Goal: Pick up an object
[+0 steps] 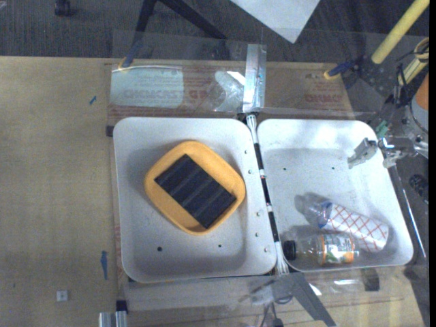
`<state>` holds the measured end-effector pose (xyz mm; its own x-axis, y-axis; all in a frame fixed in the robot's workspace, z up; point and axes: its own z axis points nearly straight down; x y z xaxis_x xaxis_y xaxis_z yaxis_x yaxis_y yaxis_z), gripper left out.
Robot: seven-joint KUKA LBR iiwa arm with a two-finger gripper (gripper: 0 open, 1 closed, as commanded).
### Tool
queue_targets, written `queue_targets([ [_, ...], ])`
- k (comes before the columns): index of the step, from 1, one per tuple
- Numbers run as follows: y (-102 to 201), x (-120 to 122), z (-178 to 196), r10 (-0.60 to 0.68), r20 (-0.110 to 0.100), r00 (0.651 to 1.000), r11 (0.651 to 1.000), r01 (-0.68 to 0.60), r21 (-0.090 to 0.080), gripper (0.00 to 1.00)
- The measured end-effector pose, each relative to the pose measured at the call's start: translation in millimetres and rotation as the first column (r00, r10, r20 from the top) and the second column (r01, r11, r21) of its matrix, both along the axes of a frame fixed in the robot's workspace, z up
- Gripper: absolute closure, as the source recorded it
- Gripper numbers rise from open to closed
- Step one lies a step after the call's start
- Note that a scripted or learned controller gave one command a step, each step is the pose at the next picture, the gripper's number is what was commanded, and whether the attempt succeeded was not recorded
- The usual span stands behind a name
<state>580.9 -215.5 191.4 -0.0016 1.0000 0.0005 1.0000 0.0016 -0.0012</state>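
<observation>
A yellow rounded-square object (194, 185) with a black ribbed top lies in the middle of the left bin (133, 251). In the right bin (306, 145), a clear plastic bottle (347, 222) with a red-and-white lattice label lies near the front right. A small bottle (321, 248) with a dark cap and an orange-green label lies against the front wall. My gripper (364, 152) hangs over the right bin's far right part, well apart from both bottles, with nothing seen in it.
A metal bracket (255, 80) and crumpled clear plastic (226, 90) sit on the board behind the bins. A yellow pole (402, 22) and cables stand at the back right. A divider with screws (262, 182) runs between the bins.
</observation>
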Motion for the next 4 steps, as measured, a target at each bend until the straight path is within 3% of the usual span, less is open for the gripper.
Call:
queue_targets([
  [1,71,-47,-85,0.206,0.000,0.978,0.978,-0.206,0.000,0.00],
  [2,57,-90,-79,0.270,0.010,0.963,0.963,-0.270,0.010,0.00],
  [3,56,-90,-79,0.269,0.009,0.963,0.963,-0.269,0.008,0.00],
  [4,41,-96,42,0.612,0.004,0.791,0.791,-0.612,-0.004,0.00],
])
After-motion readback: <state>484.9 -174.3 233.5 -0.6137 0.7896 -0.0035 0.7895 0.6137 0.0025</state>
